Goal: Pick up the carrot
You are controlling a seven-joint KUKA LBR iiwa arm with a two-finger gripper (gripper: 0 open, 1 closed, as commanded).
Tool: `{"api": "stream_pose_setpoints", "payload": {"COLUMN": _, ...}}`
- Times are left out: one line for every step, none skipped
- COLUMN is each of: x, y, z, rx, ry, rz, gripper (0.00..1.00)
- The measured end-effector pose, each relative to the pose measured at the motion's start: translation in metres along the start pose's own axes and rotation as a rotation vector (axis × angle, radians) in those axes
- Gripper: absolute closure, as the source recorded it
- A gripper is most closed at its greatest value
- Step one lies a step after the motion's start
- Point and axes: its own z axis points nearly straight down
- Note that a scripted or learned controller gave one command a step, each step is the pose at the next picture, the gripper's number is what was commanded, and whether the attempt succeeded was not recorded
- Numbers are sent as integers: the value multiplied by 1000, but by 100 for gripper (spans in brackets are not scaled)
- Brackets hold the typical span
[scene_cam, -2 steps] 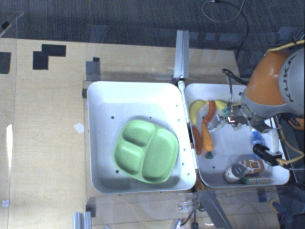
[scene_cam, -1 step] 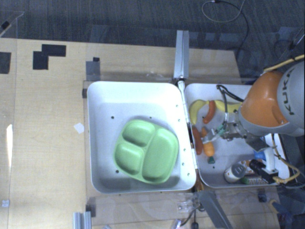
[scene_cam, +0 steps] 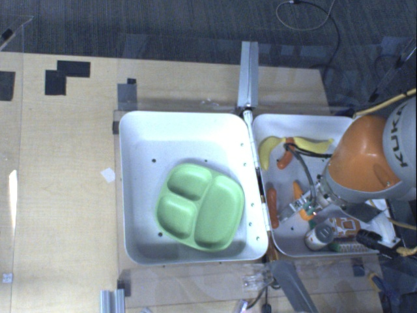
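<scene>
A long orange carrot lies along the left wall of the right bin. Two shorter orange pieces lie nearby, one in the bin's middle and one beside the bananas. My gripper reaches down into the right bin from the right, under the orange band of the arm. Its tip sits just below the middle orange piece and a little right of the long carrot. I cannot make out anything held in it.
Two yellow bananas lie at the back of the right bin. A bottle with a label lies at its front right. A green divided plate sits in the left bin. Cables run near the arm.
</scene>
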Motion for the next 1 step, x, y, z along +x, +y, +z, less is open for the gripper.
{"api": "stream_pose_setpoints", "payload": {"x": 4, "y": 60, "z": -115, "rx": 10, "ry": 13, "rz": -123, "gripper": 0}}
